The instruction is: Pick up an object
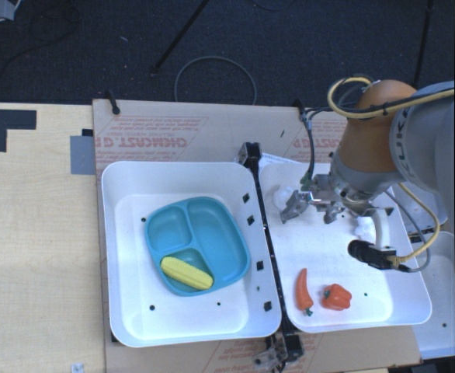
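Note:
In the right bin (pixel 398 305), near the front, an orange chili-shaped pepper (pixel 303 289) lies beside a small red-orange bell pepper (pixel 336 296). A yellow corn cob (pixel 186 273) rests in the front compartment of a blue divided plate (pixel 212 231) in the left bin (pixel 126 301). My gripper (pixel 310 207) hangs over the back left part of the right bin, well behind both peppers. It is open, fingers spread apart with nothing between them.
A black divider rail (pixel 262 239) runs between the two bins. Brown cardboard (pixel 181 134) lies under and behind them. The arm's grey body and orange band (pixel 383 134) cover the right bin's back right corner.

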### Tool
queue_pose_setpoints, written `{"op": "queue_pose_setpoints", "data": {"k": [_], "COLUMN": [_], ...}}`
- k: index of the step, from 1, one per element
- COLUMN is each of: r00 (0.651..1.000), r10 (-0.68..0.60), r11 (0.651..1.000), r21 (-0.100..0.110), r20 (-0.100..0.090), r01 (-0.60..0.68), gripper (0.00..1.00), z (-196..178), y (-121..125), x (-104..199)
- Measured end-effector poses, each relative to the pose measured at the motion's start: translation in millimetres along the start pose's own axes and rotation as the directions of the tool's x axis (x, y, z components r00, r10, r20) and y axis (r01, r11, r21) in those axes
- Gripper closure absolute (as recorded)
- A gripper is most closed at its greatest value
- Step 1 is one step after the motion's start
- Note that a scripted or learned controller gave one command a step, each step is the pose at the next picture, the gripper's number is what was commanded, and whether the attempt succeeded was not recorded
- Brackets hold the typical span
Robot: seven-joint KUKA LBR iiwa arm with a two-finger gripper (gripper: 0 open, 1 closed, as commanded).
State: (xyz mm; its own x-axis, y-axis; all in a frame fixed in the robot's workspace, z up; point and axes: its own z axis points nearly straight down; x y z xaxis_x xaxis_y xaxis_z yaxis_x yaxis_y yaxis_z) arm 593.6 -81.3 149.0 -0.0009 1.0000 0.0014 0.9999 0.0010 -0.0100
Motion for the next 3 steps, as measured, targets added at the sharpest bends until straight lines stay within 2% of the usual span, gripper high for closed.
{"op": "queue_pose_setpoints", "data": {"k": [1, 2, 3], "r00": [1.0, 1.0, 1.0], "r10": [0.001, 0.003, 0.009], "r11": [1.0, 1.0, 1.0], "r21": [-0.001, -0.004, -0.004], "r20": [0.0, 0.0, 0.0], "r01": [-0.001, -0.003, -0.009], "gripper": [0.0, 0.0, 1.0], "z": [43.9, 63.0, 51.5], "y": [-4.1, -4.8, -4.7], "x": [0.1, 1.2, -0.4]}}
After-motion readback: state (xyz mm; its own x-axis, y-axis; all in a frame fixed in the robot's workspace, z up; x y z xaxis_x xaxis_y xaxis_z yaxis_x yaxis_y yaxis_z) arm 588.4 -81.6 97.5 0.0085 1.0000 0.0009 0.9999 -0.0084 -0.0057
